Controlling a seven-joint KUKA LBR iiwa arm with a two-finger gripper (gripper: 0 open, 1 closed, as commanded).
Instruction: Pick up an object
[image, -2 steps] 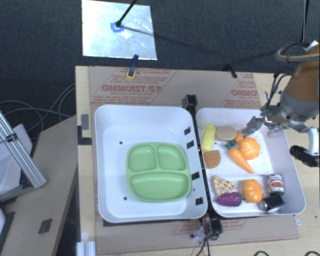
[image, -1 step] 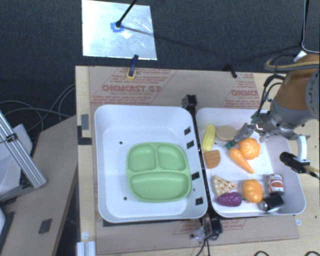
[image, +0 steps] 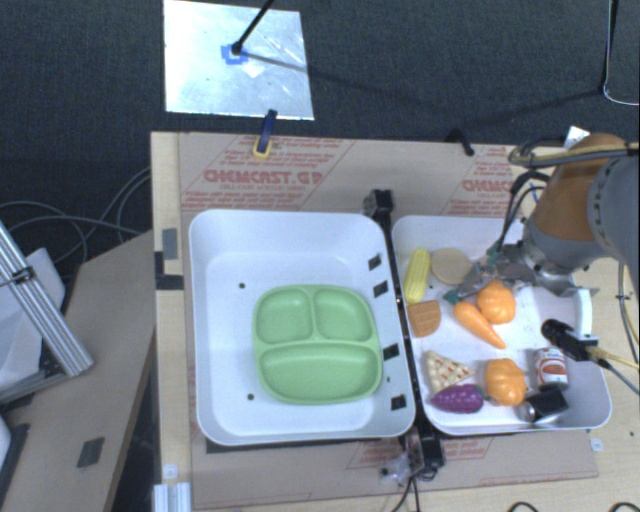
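Purple grape cluster (image: 457, 399), toy foods in right bin (image: 600, 405); green tray (image: 318, 343) left; claw (image: 487, 272) state unclear.

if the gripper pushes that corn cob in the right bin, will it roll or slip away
Probably rolls: the corn cob is a rounded cylinder lying lengthwise near the right bin wall. It looks like glossy toy plastic, so likely stiff, light, and somewhat slippery. The divider beside it may stop it quickly.

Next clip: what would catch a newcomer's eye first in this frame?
Probably the green divided plate, alone in the left bin. Next, the crowded right bin: a corn cob, a carrot, a purple piece and other toy food. The arm leans in from the right, its gripper low over an orange fruit.
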